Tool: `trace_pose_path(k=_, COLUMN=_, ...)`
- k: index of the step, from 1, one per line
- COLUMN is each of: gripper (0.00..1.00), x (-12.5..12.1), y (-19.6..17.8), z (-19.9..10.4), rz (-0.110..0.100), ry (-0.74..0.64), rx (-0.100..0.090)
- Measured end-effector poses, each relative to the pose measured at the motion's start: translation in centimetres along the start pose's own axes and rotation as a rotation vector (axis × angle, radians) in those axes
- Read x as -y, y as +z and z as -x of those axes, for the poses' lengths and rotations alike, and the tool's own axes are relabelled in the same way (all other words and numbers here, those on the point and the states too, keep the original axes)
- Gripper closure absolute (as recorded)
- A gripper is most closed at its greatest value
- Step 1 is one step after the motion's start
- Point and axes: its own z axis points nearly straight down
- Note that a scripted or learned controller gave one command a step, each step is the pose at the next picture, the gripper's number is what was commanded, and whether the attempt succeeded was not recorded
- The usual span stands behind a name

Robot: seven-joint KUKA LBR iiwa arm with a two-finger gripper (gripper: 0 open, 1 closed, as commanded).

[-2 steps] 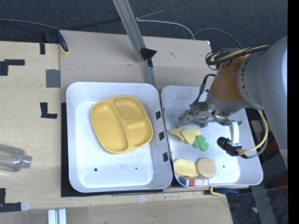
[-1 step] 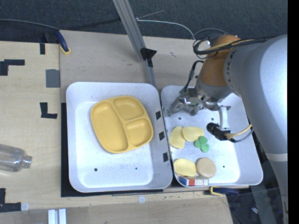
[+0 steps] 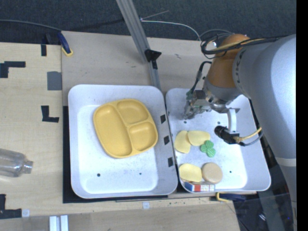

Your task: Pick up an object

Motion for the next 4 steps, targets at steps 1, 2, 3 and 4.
trace_pose_path(k=1, gripper=1.00, x=0.5, y=-9.5, z=-4.8, rz=0.009, ry=-0.003, rx=0.001)
trace_pose_path(k=2, gripper=1.00, x=7.5, y=-9.0, z=-9.0, rz=-0.004, ry=0.000, rx=0.001)
trace_pose_path(k=3, gripper=1.00, x=10.9, y=-8.9, z=-11.9, rz=-0.004, ry=0.000, rx=0.002)
trace_pose_path(k=4, gripper=1.00, x=10.2, y=-8.9, z=-13.9, rz=-0.001, ry=-0.001, rx=0.002)
